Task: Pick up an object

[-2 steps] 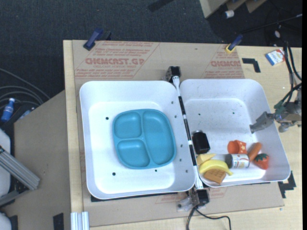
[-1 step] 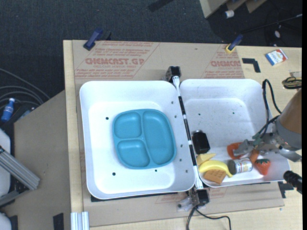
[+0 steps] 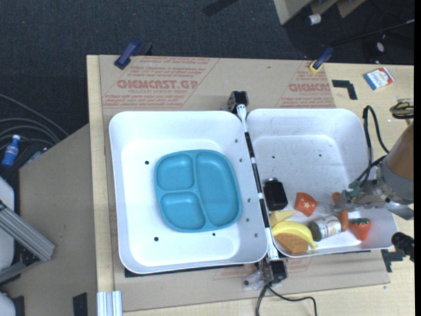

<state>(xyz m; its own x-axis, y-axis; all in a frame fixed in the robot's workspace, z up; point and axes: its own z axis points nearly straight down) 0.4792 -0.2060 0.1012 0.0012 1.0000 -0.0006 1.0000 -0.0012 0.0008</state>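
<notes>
Camera view | gripper (image 3: 347, 199) low in right bin (image 3: 309, 127) | near small jar (image 3: 327, 228)

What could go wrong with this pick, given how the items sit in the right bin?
The gripper is low at a tight cluster in the right bin: an orange piece, a small bottle and a red toy lie close together, so it may close on two things or knock one aside. These items also sit near the bin's wall, which could block a clean approach.
</notes>
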